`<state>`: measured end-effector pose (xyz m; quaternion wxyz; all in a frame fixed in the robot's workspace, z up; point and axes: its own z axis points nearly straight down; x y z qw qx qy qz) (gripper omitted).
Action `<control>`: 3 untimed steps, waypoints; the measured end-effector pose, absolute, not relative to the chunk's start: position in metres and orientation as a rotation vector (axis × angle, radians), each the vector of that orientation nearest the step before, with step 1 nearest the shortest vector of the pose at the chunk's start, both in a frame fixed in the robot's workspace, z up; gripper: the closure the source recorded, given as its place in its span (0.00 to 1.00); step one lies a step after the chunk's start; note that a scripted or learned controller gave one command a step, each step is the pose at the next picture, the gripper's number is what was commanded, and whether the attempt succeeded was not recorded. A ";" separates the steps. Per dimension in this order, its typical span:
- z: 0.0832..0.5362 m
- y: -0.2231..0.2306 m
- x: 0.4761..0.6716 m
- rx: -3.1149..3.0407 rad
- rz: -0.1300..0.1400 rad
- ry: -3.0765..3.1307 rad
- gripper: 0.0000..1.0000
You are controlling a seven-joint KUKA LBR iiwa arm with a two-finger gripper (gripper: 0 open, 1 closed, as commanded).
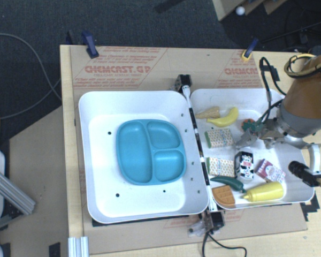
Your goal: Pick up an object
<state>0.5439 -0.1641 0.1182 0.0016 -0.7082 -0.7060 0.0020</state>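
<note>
Nearest the camera, along the near wall of the right shallow white bin, lies a yellow squeeze bottle, long axis running left-right w/ a slight tilt. Beside it to the left sit a brown bread-shaped piece and a dark green pepper-like item.

One step farther: a small black-and-white cow-print carton, a maroon-and-white packet just right of it, and a green-checked flat pack to the left.

Farther again, mid-bin, the end effector hangs low over the items, arm coming in from the right. Can't tell whether it's open or closed, and nothing visibly sits in it. A small teal object lies right against its far-left side, prob. the closest candidate. A second green-checked pack is near, to the left.

Farthest: a yellow toy banana, long axis left-right, and a tan cone-shaped piece by the far wall.

Key relation: cow-print carton is just nearside of the end effector, banana far-left, so a short move either way.

The left bin holds a blue divided plate, well apart from the arm.
</note>
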 end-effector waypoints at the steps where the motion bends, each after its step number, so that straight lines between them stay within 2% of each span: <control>1: 0.094 -0.140 0.519 -2.223 -0.001 -2.222 0.00; 2: 0.103 -0.139 0.520 -2.224 -0.002 -2.221 1.00; 3: 0.186 -0.054 0.588 -2.218 -0.007 -2.227 1.00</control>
